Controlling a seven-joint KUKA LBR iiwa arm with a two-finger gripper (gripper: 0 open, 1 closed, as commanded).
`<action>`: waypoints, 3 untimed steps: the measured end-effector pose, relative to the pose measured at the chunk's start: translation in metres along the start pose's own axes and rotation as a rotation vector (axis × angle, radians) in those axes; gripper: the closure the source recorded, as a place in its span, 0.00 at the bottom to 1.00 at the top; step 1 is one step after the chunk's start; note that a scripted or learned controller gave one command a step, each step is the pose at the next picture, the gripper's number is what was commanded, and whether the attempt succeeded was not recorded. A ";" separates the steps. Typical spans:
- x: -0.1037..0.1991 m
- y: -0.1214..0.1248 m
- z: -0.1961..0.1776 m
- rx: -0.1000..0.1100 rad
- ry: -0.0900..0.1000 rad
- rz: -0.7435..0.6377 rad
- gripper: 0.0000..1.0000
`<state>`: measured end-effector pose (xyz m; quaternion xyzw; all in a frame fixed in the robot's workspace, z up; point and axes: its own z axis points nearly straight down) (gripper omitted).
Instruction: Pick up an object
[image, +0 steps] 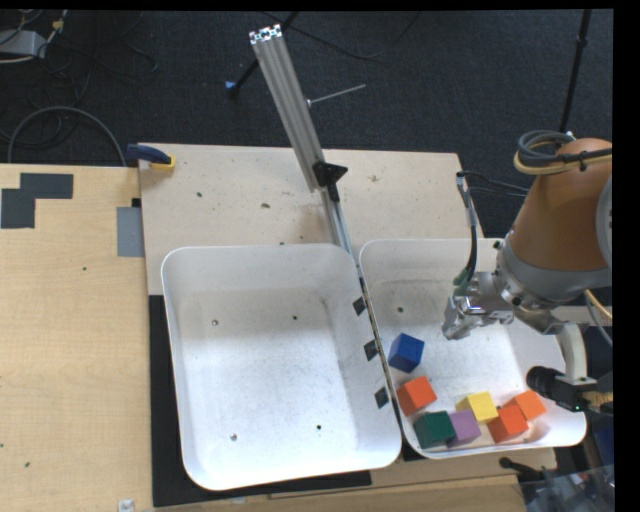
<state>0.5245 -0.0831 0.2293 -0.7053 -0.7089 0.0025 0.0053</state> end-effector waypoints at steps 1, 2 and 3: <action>0.008 -0.011 0.042 -0.002 -0.002 0.007 1.00; 0.013 0.013 -0.040 -0.017 -0.005 0.003 1.00; 0.058 0.061 0.044 -0.002 -0.002 0.001 1.00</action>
